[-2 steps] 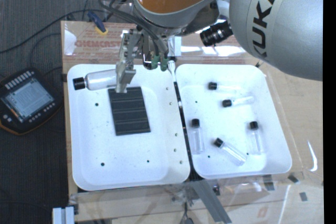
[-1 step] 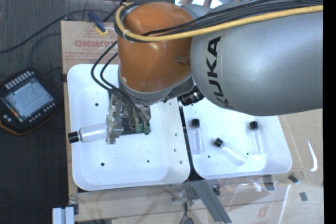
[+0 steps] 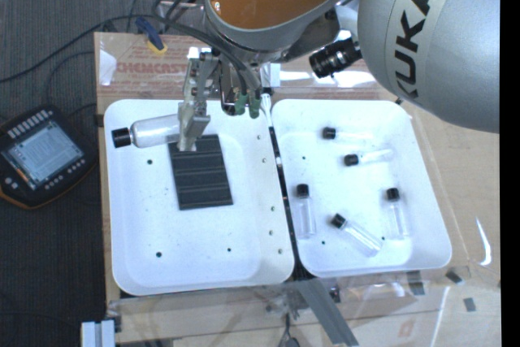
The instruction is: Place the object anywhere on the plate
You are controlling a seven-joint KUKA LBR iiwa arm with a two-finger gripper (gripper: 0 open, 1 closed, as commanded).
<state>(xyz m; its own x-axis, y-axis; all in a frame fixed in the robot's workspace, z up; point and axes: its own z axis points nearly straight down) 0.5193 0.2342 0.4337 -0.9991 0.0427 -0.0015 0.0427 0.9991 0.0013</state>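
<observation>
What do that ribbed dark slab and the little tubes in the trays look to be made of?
Dark slab: likely matte plastic or rubber, dull black with grooves. Small tubes: see-through, glass or clear plastic, with black caps. Trays: glossy white plastic, probably.

The arm [image 3: 406, 12] runs off the top edge — its bulk hides the bins' [image 3: 195, 272] far rim

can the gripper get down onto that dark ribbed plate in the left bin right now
Probably yes. The gripper hangs over the top edge of the dark ribbed plate in the left bin, and nothing lies on the plate. The silver tube lies just beside it, close to the finger.
</observation>
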